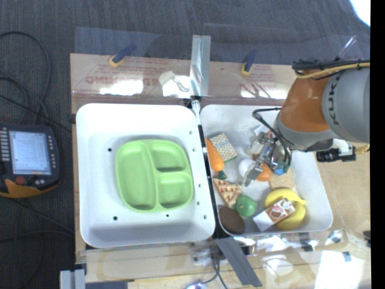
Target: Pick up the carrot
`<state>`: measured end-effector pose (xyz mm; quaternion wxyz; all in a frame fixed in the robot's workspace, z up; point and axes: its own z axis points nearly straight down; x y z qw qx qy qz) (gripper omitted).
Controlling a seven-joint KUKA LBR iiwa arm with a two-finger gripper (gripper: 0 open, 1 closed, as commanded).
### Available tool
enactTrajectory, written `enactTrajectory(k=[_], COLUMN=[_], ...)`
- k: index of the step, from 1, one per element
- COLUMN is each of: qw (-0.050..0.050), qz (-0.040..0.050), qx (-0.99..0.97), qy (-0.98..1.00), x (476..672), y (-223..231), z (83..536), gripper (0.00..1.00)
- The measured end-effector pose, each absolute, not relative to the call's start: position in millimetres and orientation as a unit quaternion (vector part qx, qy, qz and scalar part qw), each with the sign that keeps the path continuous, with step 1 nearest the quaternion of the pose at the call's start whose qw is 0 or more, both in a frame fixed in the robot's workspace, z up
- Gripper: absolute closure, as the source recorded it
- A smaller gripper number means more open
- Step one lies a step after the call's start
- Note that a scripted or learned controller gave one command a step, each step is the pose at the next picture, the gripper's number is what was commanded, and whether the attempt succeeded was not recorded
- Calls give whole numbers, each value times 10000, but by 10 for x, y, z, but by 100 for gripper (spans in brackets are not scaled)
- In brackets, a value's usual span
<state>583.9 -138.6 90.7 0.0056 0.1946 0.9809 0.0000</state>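
1. The carrot (215,154) lies at the left edge of the right bin (313,179), right of frame centre, beside the divider.
2. The gripper (260,166) hangs low in that bin, near an orange item; whether its fingers are clenched or released cannot be told.
3. A green tray (154,174) sits in the left bin (96,131).
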Motion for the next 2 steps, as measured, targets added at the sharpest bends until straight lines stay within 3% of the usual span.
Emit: enactTrajectory(k=[1,2], qw=[105,35], qz=[-14,8], qx=[1941,2769], qy=[9809,9609], x=[5866,5884], y=[-1387,-648], z=[1029,1866], gripper=[100,100])
